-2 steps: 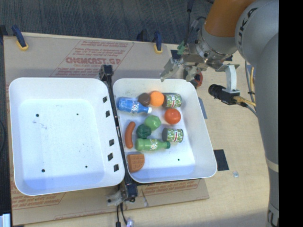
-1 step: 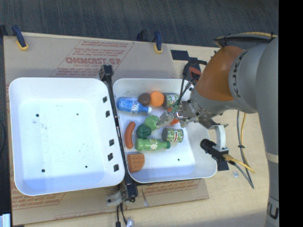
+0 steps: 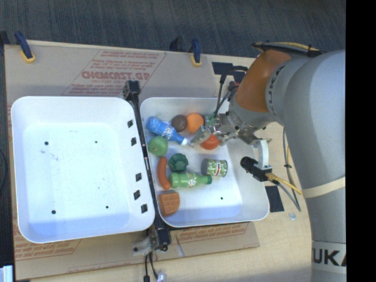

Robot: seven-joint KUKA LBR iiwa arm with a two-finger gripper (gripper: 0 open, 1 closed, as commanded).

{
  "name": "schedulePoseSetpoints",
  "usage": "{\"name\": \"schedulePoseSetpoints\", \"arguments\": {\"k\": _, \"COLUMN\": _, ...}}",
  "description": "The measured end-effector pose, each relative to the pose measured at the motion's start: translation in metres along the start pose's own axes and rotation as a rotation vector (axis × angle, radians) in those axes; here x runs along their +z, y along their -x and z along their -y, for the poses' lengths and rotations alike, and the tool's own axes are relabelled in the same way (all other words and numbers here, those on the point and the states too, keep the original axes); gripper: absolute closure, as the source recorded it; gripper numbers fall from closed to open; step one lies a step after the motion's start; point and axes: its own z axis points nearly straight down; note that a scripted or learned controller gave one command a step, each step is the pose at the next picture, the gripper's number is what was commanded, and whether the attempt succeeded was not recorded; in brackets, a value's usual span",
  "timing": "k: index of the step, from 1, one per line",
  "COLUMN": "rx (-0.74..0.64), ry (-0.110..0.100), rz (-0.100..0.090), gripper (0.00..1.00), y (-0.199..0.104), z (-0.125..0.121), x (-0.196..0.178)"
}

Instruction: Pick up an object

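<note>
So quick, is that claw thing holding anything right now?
Gripper: down in the right bin, by the red-orange toy. Whether it is open, closed or holding anything cannot be told from this view.

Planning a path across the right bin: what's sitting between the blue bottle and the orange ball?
In the camera view, a brown ball lies between the blue bottle and the orange ball, close beside the orange one.
</note>
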Motion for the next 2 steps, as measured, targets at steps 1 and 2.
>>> {"name": "schedulePoseSetpoints", "arguments": {"k": 1, "rx": -0.004, "ry": 0.001, "rz": 0.001, "gripper": 1.0, "y": 0.0, "z": -0.001, "x": -0.011}}
{"name": "schedulePoseSetpoints", "arguments": {"k": 2, "rx": 0.001, "ry": 0.006, "rz": 0.001, "gripper": 1.0, "y": -0.017, "z": -0.029, "x": -0.132}}
